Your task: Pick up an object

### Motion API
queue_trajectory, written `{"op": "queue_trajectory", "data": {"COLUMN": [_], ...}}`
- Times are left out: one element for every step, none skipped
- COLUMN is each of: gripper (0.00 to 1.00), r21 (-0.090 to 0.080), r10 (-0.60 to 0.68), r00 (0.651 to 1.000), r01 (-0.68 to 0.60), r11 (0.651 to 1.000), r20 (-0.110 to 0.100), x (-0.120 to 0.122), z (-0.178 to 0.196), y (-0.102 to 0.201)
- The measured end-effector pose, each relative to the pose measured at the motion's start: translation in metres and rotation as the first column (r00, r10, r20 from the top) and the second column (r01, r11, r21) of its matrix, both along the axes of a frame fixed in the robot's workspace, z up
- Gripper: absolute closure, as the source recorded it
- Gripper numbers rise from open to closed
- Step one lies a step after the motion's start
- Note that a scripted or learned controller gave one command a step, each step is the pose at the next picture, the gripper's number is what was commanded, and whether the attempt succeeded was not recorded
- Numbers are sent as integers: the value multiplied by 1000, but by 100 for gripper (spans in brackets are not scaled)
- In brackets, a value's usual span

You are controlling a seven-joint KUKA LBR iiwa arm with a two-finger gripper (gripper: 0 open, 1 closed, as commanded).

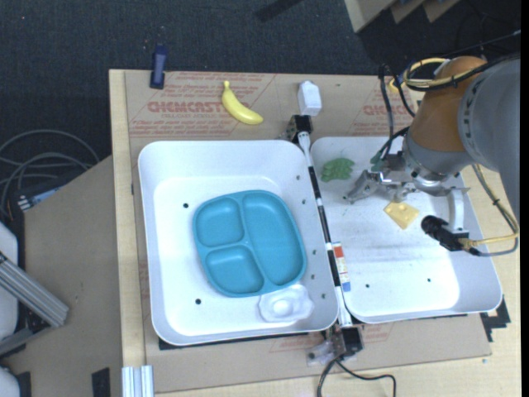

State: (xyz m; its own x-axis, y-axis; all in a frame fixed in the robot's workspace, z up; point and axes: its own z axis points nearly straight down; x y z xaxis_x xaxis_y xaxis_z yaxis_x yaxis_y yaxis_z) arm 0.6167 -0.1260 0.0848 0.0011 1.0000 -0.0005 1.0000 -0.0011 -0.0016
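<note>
Right bin, far half: pale yellow cheese-like wedge [402,214] lies flat on the bin floor, near the far-right part of the bin. Leafy green lettuce-like piece [337,169] sits near the bin's far-left corner, well apart from the wedge.

End effector [364,190] low over the right shallow white bin [413,292], between the green piece and the wedge, metal fingers [357,192] pointing toward the divider. Fingers look spread somewhat; nothing visible between them. Neither item is touched as far as can be seen. Grey arm with orange band [442,114] comes in over the bin's far-right corner; a black cable connector [442,231] hangs just beside the wedge.

Left shallow white bin [161,222]: blue three-compartment plastic plate [248,242] in the middle, a clear crumpled plastic cup-like piece [283,306] touching its near edge, by the bin's near-right corner.

Bench [132,122], far edge: yellow toy banana [239,106] on the cardboard surface, small white block [310,98] right of it, dark blue small object [159,64] at the far-left corner.
</note>
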Motion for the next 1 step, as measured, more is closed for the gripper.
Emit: {"op": "queue_trajectory", "data": {"gripper": [0], "r21": [-1], "r10": [1], "r00": [1000], "r01": [-1], "r11": [1000], "r20": [7], "x": [-14], "z": [119], "y": [-1]}}
